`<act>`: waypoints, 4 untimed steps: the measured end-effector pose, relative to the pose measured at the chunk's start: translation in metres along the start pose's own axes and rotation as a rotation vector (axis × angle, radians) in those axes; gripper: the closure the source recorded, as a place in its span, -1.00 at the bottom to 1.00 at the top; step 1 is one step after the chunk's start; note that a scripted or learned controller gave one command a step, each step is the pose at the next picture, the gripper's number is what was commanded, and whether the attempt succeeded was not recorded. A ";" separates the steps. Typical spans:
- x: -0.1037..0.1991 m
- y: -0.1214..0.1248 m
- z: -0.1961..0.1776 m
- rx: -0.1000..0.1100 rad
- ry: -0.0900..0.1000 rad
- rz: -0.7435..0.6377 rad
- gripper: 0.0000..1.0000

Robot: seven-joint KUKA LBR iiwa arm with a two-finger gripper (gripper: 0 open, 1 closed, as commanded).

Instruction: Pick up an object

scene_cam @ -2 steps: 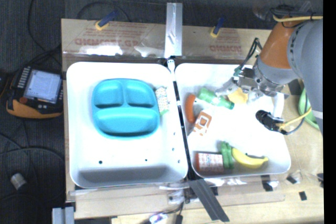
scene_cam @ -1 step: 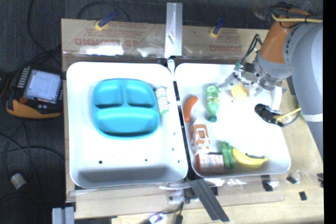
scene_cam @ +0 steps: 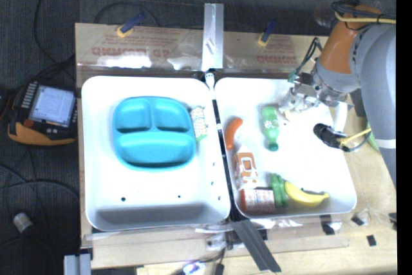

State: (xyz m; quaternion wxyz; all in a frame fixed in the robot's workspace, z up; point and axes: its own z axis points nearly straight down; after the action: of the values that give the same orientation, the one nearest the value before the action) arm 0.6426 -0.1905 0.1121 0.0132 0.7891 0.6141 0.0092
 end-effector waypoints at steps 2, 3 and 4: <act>0.036 -0.067 0.020 0.022 0.003 -0.280 -1.00; 0.115 -0.113 -0.074 0.035 0.004 -0.166 -1.00; 0.116 -0.113 -0.082 0.039 0.006 -0.167 1.00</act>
State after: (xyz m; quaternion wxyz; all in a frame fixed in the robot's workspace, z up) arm 0.5594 -0.0497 0.1903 -0.0032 0.7352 0.6778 -0.0017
